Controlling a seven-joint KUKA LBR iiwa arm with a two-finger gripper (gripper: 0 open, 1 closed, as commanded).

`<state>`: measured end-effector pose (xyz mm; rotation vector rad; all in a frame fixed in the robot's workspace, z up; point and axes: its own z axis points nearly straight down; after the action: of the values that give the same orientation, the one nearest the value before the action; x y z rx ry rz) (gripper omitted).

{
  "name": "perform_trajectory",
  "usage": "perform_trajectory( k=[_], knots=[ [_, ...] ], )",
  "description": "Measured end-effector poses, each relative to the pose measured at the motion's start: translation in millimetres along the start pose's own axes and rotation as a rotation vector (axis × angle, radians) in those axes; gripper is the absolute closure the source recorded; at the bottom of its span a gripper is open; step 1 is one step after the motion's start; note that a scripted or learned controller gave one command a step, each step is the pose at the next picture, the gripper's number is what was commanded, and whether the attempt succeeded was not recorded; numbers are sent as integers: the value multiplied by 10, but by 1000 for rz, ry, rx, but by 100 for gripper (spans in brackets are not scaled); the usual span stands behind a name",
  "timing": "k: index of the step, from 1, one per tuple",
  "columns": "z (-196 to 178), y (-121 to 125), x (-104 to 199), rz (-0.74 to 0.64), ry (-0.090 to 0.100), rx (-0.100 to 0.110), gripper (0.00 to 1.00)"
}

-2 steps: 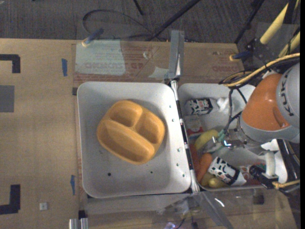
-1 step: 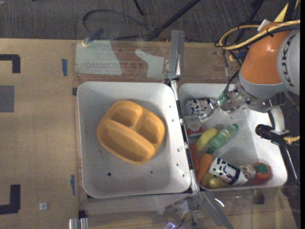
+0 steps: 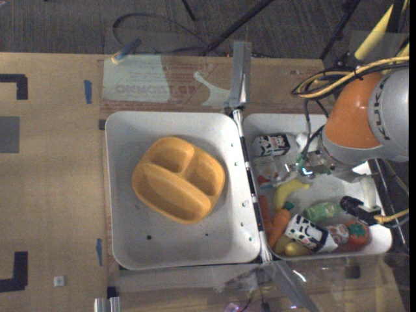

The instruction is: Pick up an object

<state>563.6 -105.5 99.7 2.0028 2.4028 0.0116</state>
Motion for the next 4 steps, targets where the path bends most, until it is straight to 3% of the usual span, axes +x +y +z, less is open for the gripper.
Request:
perform_trajectory(
  k=[1,2,3,4],
  knots=[
    [69,195,-211,-42,5,1,0],
    [124,-362,-30,-486,7,7,0],
    [5,-336,-44,-484,2,0,100],
    [-860,118,144,-741,6,5,100]
  ],
)
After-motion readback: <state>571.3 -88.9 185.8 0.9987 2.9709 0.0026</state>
